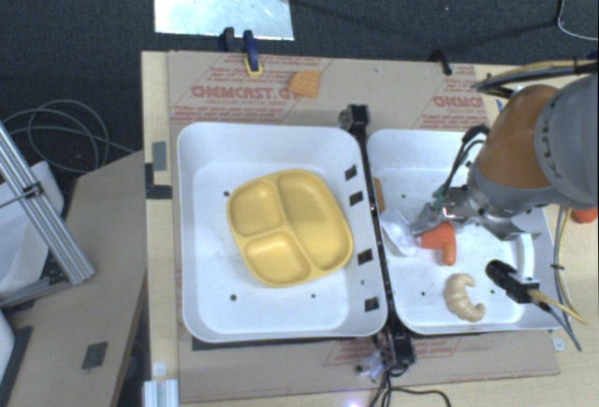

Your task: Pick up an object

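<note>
The arm [552, 148] is a thick, rounded body at the right of the frame, its outer casing smooth grey. Next to the grey comes a broad orange band [515, 148], domed and glossy, darker toward its lower edge. Below the band a grey wrist ring narrows toward the hand [440, 216], a small block of grey and dark metal parts. A thin black cable [460, 167] loops down the left side of the band to the hand.
</note>
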Robot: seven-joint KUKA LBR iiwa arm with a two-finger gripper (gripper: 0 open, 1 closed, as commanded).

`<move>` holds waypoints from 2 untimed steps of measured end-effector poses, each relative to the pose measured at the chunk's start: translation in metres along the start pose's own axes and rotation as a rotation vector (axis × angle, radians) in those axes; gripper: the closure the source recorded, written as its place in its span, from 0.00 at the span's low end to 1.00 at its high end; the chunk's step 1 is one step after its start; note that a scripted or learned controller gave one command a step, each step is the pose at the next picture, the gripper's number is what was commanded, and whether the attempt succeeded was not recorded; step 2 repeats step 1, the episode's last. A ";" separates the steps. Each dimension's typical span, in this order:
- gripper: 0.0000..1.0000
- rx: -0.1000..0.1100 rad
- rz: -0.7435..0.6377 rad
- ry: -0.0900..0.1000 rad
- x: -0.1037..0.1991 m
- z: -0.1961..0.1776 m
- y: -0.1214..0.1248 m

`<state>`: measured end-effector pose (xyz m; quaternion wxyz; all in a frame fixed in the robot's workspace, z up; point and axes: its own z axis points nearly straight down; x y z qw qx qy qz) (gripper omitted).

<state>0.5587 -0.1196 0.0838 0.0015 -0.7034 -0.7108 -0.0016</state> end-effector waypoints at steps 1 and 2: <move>1.00 -0.020 -0.003 -0.003 0.065 -0.108 0.100; 1.00 -0.020 -0.003 -0.003 0.065 -0.108 0.100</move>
